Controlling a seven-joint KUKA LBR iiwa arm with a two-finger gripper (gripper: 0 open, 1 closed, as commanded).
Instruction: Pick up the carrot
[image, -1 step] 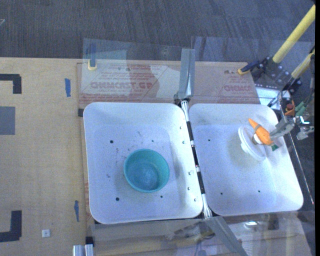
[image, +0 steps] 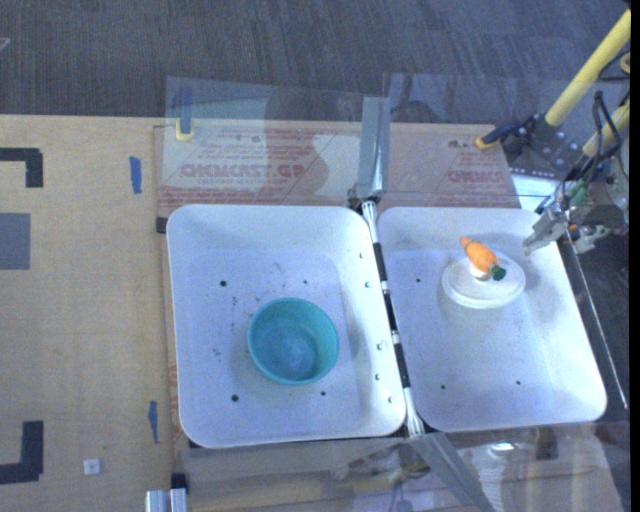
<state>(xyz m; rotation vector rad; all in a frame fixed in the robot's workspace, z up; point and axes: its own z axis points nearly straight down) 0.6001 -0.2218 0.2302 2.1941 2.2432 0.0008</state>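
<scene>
A small orange carrot (image: 479, 256) with a dark green stem end lies on a round white plate (image: 484, 285) in the right of two shallow white plastic bins (image: 540, 385), toward that bin's far half. The carrot rests tilted across the plate's top, its green end pointing toward the near right, and nothing touches it.

The end effector (image: 545, 232) sits at the right bin's far right corner, just above the rim, well to the right of the carrot and apart from it. It appears as a small grey metallic shape with cables and an orange spot behind it; whether its fingers are apart or together cannot be told at this size and angle. Nothing is visibly held.

In the left white bin (image: 200, 400), a round teal bowl (image: 293, 341) stands upright near the middle of the near half, open side up. The two bins lie side by side on the light brown table (image: 80, 330), separated by a narrow metal strip (image: 385, 310). A yellow bar (image: 595, 65) slants across the far right corner, above a dark mount.
</scene>
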